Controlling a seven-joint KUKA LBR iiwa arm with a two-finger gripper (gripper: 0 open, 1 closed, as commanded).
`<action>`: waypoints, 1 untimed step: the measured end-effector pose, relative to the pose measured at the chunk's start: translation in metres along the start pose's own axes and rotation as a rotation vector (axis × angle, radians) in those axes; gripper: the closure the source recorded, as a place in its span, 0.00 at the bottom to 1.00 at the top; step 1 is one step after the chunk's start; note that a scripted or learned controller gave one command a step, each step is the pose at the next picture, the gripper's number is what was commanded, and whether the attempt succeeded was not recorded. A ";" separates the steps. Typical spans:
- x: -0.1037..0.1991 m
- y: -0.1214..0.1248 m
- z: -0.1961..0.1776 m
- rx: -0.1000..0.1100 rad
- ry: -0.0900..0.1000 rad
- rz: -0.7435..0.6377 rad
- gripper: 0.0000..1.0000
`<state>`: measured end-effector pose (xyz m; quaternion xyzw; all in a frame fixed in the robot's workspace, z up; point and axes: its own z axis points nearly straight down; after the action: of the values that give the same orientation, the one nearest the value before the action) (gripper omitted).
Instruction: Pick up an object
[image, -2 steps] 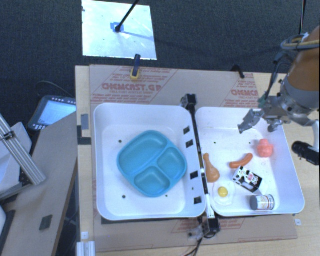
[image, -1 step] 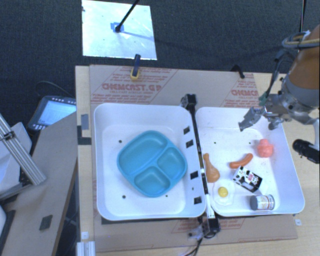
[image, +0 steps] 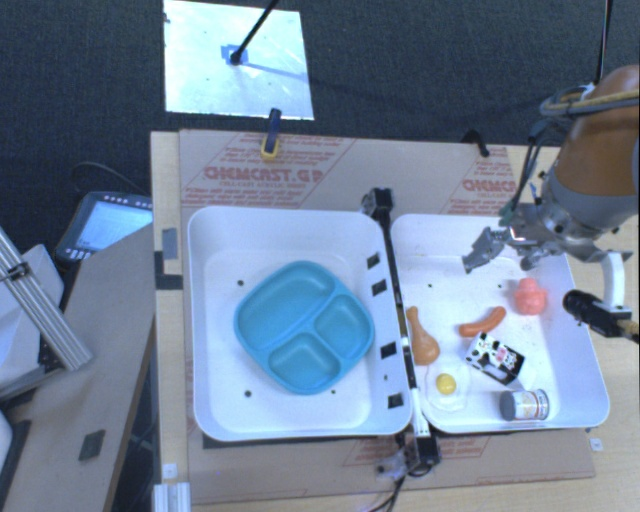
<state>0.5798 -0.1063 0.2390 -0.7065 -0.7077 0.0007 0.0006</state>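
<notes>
Nearest me in the right bin (image: 590, 400) I see a grey canister (image: 524, 405), a fried-egg toy (image: 447, 385), a black-and-white printed block (image: 494, 358) whose print I can't read, an orange sausage (image: 483, 322) and a pink lump (image: 530, 296). The left bin (image: 215, 250) holds a blue divided plate (image: 303, 327). Farther back, the gripper (image: 505, 248) hangs with its fingers spread and nothing between them, over cardboard (image: 330, 165) with faint red lettering I can't make out.

Pink lump (image: 530, 297), orange sausage (image: 483, 322), fried egg (image: 447, 385) and grey can (image: 524, 405) lie in the right bin (image: 590, 370).
</notes>
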 end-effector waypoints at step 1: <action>0.007 0.008 0.051 0.000 0.001 -0.001 0.00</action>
<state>0.5878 -0.0994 0.1875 -0.7062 -0.7081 0.0005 0.0010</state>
